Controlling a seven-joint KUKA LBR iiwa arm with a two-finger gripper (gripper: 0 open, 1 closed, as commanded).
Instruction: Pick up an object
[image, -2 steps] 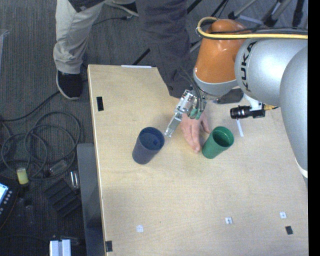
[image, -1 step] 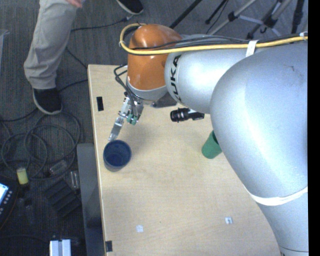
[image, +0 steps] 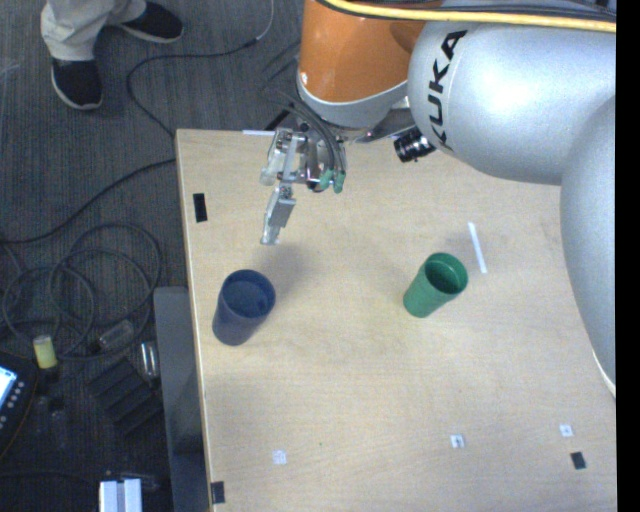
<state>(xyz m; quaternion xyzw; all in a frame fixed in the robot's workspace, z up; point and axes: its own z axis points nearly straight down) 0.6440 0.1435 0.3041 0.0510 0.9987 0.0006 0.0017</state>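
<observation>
A dark blue cup (image: 243, 305) stands upright near the left edge of the tan bench top (image: 350, 400). To its right a green cup (image: 436, 285) leans on its side with its mouth facing up and right. A thin white stick (image: 478, 247) lies just above the green cup. My gripper (image: 274, 226) hangs from the orange-banded wrist (image: 350, 50) over the upper left of the bench. It is above and slightly right of the blue cup, apart from it. I see nothing held in it.
The big grey arm (image: 530, 90) covers the upper right of the bench. Small black and white markers (image: 200, 207) dot the surface. Left of the bench lie cables (image: 90, 260) and gear on dark carpet, and a person's shoe (image: 75, 80) is at the top left.
</observation>
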